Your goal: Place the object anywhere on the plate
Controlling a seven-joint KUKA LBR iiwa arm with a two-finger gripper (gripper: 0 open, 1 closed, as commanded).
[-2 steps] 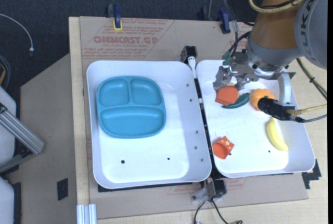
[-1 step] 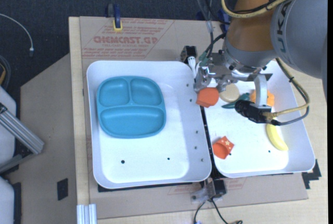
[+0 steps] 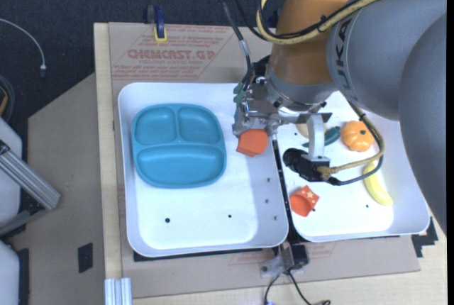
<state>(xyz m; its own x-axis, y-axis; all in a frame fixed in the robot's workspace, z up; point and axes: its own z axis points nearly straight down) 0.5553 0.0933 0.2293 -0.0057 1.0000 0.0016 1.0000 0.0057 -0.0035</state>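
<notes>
On my feed, the cardboard-topped bench [image 3: 184, 48] stands over dark carpet, and the gripper [image 3: 252, 128] pinches an orange block [image 3: 252, 143] sitting slightly tilted, no clear long axis.

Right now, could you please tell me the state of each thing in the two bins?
Plate: flat in left bin, nothing on it.
Orange block: under the gripper, tilted, right of plate.
Red block: lying in right bin.
Banana: lying in right bin.
Orange fruit: resting in right bin.
</notes>
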